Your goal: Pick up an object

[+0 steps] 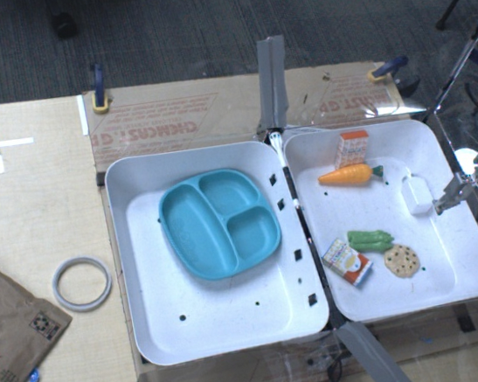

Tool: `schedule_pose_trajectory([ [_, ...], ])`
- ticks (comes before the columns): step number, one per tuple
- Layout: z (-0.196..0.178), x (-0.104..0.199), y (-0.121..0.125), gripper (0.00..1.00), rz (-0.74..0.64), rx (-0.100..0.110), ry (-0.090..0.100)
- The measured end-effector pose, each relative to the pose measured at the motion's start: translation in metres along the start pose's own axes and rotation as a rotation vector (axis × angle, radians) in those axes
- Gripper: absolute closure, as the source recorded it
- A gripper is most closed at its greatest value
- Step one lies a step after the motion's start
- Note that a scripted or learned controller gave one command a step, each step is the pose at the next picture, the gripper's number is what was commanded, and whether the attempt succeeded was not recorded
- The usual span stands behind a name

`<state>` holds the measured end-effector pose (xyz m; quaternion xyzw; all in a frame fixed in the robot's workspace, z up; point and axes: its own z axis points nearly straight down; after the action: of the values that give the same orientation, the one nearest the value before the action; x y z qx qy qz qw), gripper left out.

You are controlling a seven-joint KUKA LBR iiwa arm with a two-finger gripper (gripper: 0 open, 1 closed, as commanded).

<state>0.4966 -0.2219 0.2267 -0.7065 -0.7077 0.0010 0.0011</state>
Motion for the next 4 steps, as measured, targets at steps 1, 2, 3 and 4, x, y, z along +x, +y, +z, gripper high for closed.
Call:
schedule_pose_trajectory([
  [1,0.13,0.041,-0.019,0.0,0.034,-0.001,0.001],
  [2,0.122,0.04,-0.019,1.0,0.038,0.0,0.0],
  [3,0.122,0.04,-0.019,0.0,0.037,0.0,0.0],
  [4,0.136,0.086,0.004,0.0,0.147,0.0,0.0],
])
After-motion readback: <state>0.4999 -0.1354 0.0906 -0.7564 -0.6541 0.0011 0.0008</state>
